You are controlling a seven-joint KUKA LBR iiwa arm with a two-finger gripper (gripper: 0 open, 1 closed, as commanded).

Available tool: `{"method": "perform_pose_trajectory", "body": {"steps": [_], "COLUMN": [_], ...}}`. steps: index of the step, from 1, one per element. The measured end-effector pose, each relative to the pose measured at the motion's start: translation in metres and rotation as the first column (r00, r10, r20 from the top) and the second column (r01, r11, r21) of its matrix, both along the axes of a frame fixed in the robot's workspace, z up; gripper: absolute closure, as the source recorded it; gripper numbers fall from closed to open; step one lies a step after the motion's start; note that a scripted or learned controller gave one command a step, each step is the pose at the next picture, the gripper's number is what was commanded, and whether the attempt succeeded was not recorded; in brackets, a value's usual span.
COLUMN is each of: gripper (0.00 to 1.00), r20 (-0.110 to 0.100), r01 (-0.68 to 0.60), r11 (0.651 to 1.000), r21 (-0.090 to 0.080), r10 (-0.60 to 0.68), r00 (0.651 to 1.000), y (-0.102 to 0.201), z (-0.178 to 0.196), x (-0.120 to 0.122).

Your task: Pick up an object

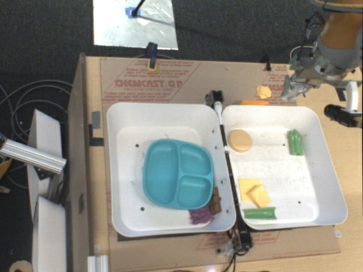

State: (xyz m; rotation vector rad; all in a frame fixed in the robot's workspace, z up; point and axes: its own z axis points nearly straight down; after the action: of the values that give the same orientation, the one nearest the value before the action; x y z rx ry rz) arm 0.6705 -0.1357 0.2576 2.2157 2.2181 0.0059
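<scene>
My gripper (290, 89) hangs beyond the back edge of the right bin (329, 169), over the cardboard, near the bin's back right corner. Just to its left on the cardboard lie a small yellow round piece (264, 91) and an orange carrot-like stick (254, 102). Inside the right bin are a tan round cookie (240, 140), a green pickle (295, 142), two yellow cheese pieces (255, 192) and a green bean (260, 212). Nothing is seen in the gripper.
The left bin (127, 152) holds a teal divided plate (177, 173), with a purple item (199, 215) and a brown item (215, 202) at its front right. A black clamp (215, 98) sits between the bins at the back. A foil sheet (135, 16) lies behind the bench.
</scene>
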Motion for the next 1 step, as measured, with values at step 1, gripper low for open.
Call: {"method": "perform_pose_trajectory", "body": {"steps": [1], "gripper": [1.00], "r20": [-0.012], "r01": [-0.001], "r11": [1.000], "r21": [0.003], "r10": [0.001], "r00": [1.000], "y": [0.0276], "z": [-0.0577], "x": [-0.0365]}}
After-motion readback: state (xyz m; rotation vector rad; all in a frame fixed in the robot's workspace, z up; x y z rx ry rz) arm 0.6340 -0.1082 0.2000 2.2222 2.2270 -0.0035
